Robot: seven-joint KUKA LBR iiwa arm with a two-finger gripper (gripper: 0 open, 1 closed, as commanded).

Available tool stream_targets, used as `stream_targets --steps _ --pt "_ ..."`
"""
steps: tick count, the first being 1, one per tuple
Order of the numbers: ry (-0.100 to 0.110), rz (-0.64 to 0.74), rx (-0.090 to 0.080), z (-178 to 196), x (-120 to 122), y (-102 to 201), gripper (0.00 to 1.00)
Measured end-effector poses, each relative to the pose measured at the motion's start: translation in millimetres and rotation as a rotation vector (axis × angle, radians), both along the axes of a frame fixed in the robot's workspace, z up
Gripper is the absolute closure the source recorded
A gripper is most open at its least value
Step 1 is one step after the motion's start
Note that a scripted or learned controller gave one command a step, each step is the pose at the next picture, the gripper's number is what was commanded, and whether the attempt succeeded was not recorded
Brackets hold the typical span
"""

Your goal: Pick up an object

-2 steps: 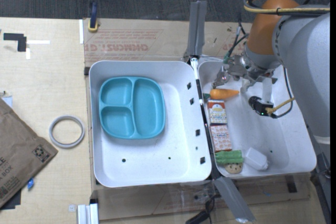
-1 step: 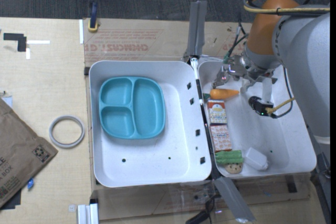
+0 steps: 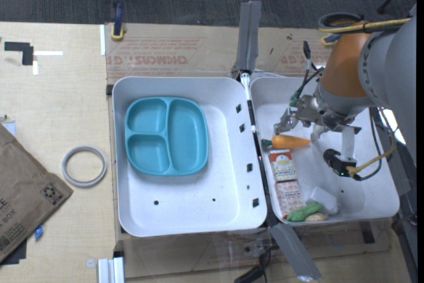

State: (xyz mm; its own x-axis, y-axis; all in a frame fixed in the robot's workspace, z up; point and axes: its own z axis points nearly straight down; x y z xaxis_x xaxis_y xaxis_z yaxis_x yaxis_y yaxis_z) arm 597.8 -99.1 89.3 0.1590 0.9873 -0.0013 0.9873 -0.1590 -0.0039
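Gripper (image 3: 289, 124) is hovering low in the right bin (image 3: 377, 205), just above the carrot (image 3: 290, 140); jaws' state unclear. Nothing looks lifted yet.

We see open floor in the left bin (image 3: 132, 209) around the blue divided plate (image 3: 166, 136). In the right bin (image 3: 381, 205), the carrot (image 3: 290, 140), snack packet (image 3: 286, 181) and green toy (image 3: 306, 211) crowd the left side, leaving room at right.

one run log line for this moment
arm: over right bin | pincer: above carrot | left bin: blue divided plate | pick: not yet done
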Motion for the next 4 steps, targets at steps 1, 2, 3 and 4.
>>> stream_targets --steps 1,2,3,4 --pt "0.001 0.061 0.001 -0.2 -30.8 4.4 0.00" --pt "0.004 0.057 0.001 6.1 -31.1 2.6 1.00" --pt "0.010 0.053 0.001 12.0 -31.6 1.0 1.00" --pt "0.000 0.204 0.000 110.4 -44.1 -2.3 1.00"
